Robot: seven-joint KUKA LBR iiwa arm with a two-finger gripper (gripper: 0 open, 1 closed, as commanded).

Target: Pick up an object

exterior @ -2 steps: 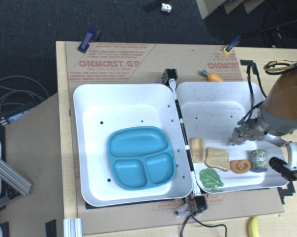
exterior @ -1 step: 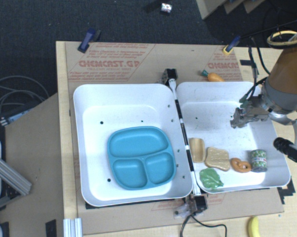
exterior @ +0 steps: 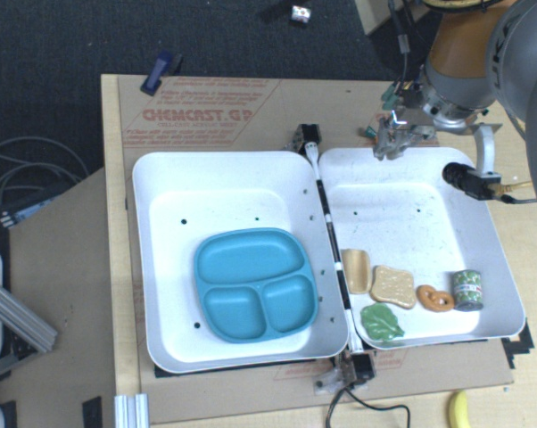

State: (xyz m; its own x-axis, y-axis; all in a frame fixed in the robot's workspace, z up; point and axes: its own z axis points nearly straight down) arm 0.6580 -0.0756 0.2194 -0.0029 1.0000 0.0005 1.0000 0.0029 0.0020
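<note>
A table (exterior: 206, 114) topped with lettered brown board sits on dark carpet, with loose cables (exterior: 23, 181) on the floor at far left. Two shallow white bins lie side by side on it. The left bin (exterior: 161, 185) holds a blue divided tray (exterior: 255, 283) lying flat toward its near side. Along the near edge of the right bin (exterior: 411, 194) sit, in a loose row, a tan bread roll (exterior: 356, 270), a green leafy piece (exterior: 381, 322), a slice of toast (exterior: 392, 286), a small brown pretzel (exterior: 434, 299) and a little can (exterior: 468, 290) upright at the far right end. The grey and orange arm (exterior: 478, 34) reaches in from the upper right, and its pincer (exterior: 392, 139) hangs over the far rim of the right bin, well apart from the food; whether its tips are apart or together cannot be told, and nothing is visible between them.
</note>
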